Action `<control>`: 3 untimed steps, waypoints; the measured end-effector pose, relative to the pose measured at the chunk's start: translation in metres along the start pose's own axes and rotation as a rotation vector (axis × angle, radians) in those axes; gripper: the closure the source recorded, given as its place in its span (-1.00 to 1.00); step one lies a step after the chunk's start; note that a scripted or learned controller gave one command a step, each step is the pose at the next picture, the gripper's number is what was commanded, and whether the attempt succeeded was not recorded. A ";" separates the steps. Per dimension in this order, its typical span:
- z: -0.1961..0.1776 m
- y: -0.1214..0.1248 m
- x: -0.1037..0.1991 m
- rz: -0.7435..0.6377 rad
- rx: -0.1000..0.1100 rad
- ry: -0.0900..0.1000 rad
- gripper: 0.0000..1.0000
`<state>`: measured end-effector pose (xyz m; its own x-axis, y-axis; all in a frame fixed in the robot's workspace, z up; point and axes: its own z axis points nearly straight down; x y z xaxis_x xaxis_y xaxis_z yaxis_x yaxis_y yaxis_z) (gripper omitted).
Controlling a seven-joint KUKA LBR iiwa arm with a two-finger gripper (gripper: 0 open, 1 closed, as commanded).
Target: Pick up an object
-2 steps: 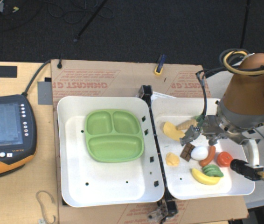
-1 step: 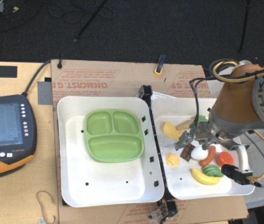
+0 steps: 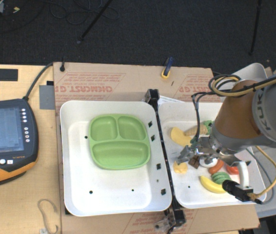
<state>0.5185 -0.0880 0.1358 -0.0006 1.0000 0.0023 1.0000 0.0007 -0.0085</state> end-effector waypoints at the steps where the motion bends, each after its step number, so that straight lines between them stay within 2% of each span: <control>1: 0.050 0.000 0.002 0.000 -0.004 -0.001 -1.00; 2: 0.037 0.001 -0.002 0.010 -0.007 -0.004 1.00; 3: -0.006 -0.005 -0.001 0.007 -0.007 -0.001 1.00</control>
<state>0.5140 -0.0887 0.1420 0.0061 1.0000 0.0007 1.0000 -0.0061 -0.0012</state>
